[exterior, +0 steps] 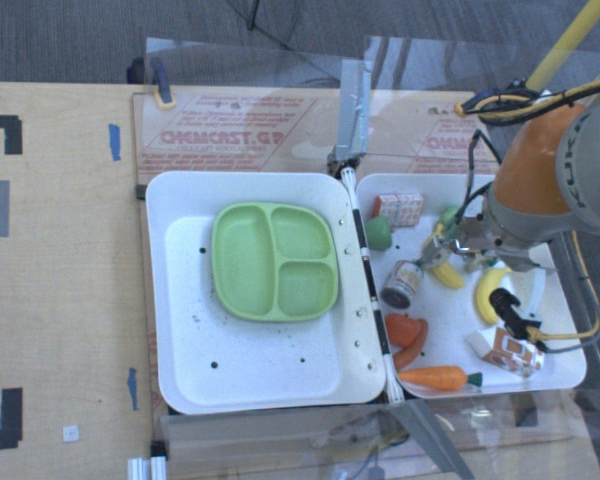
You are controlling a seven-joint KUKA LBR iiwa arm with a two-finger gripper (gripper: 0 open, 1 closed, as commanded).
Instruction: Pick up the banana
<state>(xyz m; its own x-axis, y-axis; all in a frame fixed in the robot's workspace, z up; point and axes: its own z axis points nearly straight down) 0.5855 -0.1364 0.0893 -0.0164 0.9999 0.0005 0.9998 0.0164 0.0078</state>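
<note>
The banana (489,294) lies in the right bin (565,373), on the side nearest the arm. It is a short, curved, smooth yellow piece, partly covered by the robot's own hardware. The gripper (446,254) hangs a little way off it, toward the middle of the bin, over a smaller yellow lump (449,275) and near a metal can (402,284) lying on its side. From where I stand I can't tell whether the gripper is spread or pressed together.

To my eye the pick isn't made yet. To do it well, the gripper should move over the banana's middle and close across its narrow width, not along the curve, since that glossy skin looks likely to slide. It should also keep clear of the crinkly packet (511,351) just beside the banana. A tapered orange carrot (435,376) and a waxy red pepper (404,330) crowd the bin's near edge. The left bin (170,298) holds a matte green divided plate (275,261).
</note>
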